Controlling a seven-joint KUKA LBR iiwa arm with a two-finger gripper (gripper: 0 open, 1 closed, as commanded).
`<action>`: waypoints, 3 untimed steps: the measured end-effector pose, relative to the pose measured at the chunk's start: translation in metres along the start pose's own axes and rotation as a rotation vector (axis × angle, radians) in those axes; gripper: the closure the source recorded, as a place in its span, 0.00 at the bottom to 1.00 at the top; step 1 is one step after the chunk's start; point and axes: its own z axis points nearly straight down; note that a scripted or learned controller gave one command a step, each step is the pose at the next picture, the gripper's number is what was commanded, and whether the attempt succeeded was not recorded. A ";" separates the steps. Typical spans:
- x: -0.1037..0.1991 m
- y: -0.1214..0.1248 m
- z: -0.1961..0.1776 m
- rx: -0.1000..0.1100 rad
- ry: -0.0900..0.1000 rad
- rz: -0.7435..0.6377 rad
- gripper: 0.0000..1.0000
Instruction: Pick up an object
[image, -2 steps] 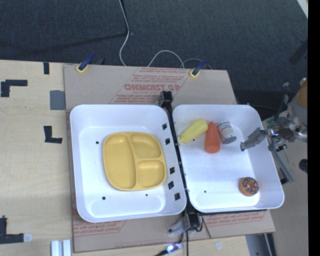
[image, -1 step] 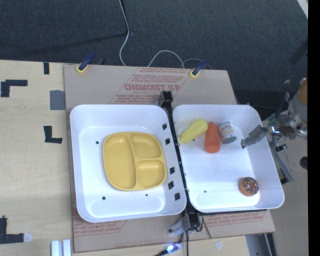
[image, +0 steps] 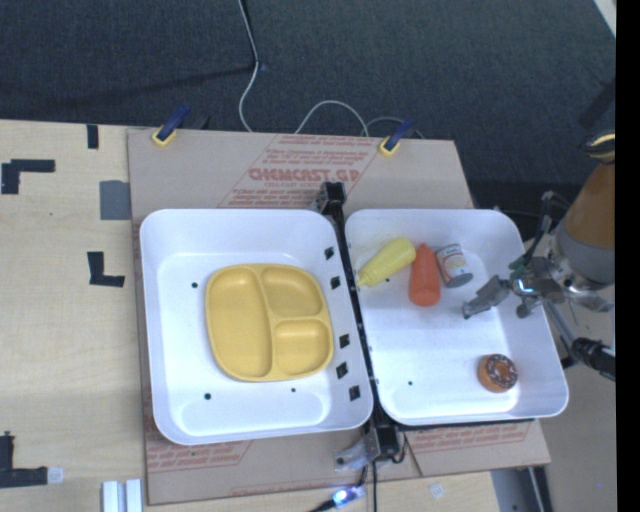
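The right bin (image: 455, 390) holds a yellow squeeze bottle (image: 387, 261) lying near the divider. An orange-red carrot-shaped piece (image: 424, 275) lies beside it, and a small can (image: 453, 264) next to that. A brown doughnut (image: 497, 372) sits near the front right corner. My gripper (image: 499, 303) hangs over the right side of this bin, to the right of the can and above the doughnut. It is open with nothing between its fingers. The grey arm with its orange band (image: 590, 215) comes in from the right edge.
The left bin (image: 170, 330) holds a yellow divided plate (image: 268, 321). Black clips run along the divider (image: 345, 300) between the bins. Both bins rest on a cardboard sheet (image: 300, 170) with clamps at its far corners. A white cable loops behind.
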 end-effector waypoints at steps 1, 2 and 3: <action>-0.003 0.003 0.061 -0.002 -0.001 0.000 0.00; -0.003 0.003 0.097 -0.003 -0.002 0.000 0.00; -0.003 0.004 0.084 -0.007 -0.004 0.000 1.00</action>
